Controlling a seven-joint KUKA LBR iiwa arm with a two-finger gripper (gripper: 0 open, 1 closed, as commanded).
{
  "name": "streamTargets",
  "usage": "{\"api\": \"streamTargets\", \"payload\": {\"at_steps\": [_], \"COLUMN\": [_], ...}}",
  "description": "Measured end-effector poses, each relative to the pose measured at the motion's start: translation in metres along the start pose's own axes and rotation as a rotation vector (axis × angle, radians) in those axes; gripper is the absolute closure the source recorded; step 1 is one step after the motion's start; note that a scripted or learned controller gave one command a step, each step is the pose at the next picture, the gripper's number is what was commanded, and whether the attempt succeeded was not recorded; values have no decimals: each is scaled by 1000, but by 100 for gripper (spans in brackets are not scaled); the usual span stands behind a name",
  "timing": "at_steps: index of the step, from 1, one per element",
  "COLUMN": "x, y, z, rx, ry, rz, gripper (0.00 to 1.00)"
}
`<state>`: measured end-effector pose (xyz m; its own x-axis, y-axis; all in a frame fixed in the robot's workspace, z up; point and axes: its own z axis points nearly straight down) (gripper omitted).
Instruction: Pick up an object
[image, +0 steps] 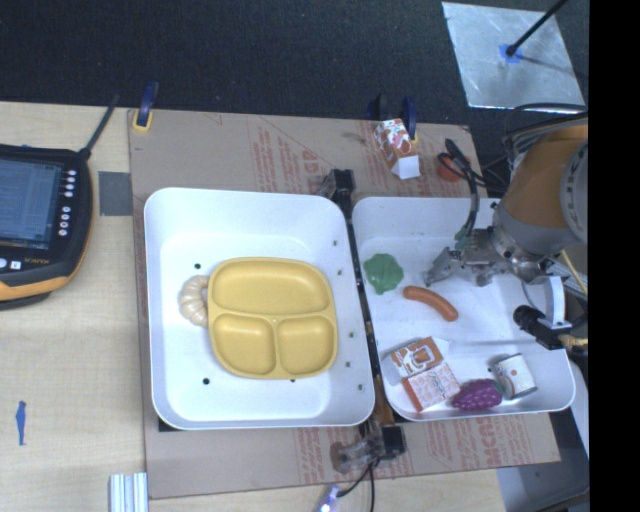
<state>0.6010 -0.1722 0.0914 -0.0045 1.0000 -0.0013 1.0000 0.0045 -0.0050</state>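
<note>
The left bin (250, 215) is shallow, white, smooth plastic with rounded corners; in it lies a matte yellow tray (271, 316) moulded into three compartments, and a pale ridged shell-like piece (192, 299) touches its left edge; the right bin (400, 215), of the same make, holds a crinkled green leaf shape (382, 272), a glossy orange-red sausage (431, 302), a flat printed packet (424, 373), a knobbly purple grape cluster (477, 396) and a small cylindrical can (514, 375) on its side; the metal hand (462, 265) sits low over the right bin, just above the sausage, nothing visibly gripped; I cannot tell whether it is spread or closed; brown cardboard (250, 150) covers the worktop under both bins.
</note>
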Motion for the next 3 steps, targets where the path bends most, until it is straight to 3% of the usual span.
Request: {"api": "streamTargets", "payload": {"at_steps": [1,3], "x": [62,79], "y": [56,55], "z": [-1,-1], "rx": [-2,1], "ry": [2,2], "rz": [-1,0], "gripper": [0,0]}}
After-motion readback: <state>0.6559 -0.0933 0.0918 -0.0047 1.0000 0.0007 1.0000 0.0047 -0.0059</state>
